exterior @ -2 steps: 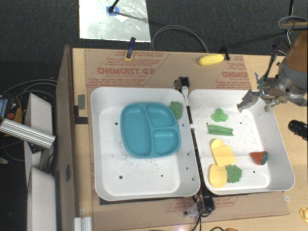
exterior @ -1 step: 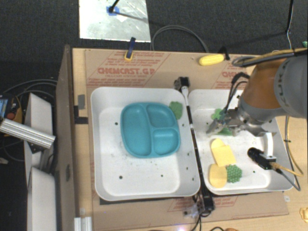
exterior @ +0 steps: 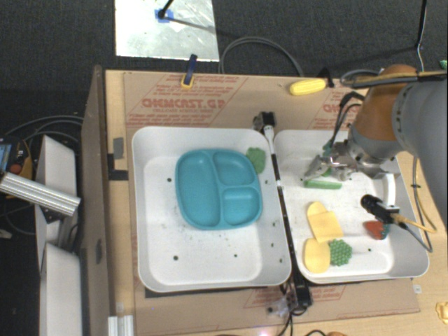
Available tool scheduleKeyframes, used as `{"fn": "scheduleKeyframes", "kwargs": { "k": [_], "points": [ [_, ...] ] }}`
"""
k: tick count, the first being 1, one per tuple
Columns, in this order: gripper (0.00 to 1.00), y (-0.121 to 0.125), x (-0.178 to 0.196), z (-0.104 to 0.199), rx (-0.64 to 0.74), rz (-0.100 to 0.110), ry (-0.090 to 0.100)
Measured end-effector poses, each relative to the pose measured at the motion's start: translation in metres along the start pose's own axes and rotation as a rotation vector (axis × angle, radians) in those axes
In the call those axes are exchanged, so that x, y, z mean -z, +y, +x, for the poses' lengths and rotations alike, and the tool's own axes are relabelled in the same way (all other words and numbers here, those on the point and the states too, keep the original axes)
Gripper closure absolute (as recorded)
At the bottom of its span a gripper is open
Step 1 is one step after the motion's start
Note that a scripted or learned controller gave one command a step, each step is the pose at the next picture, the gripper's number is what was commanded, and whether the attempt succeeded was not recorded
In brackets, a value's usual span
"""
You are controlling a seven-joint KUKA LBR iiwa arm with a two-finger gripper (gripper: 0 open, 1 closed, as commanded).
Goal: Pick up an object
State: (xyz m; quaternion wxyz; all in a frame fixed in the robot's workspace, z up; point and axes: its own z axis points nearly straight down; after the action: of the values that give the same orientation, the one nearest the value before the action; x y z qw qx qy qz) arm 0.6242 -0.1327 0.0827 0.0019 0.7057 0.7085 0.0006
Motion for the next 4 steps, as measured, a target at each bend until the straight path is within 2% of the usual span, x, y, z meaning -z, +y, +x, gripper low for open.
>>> {"fn": "scheduleKeyframes", "kwargs": {
  "k": [1, 2, 3, 4],
  "points": [
    [0.00, -0.069, 0.001, 0.020, -0.004, 0.009, 0.004],
    [0.00, 0.051, 0.004, 0.010, 0.005, -0.011, -0.002],
    [0.00, 0.019, 0.002, 0.032, 0.002, 0.003, 0.002],
    [0.00, -0.002, 0.002, 0.028, -0.003, 0.002, 0.001]
  ]
}}
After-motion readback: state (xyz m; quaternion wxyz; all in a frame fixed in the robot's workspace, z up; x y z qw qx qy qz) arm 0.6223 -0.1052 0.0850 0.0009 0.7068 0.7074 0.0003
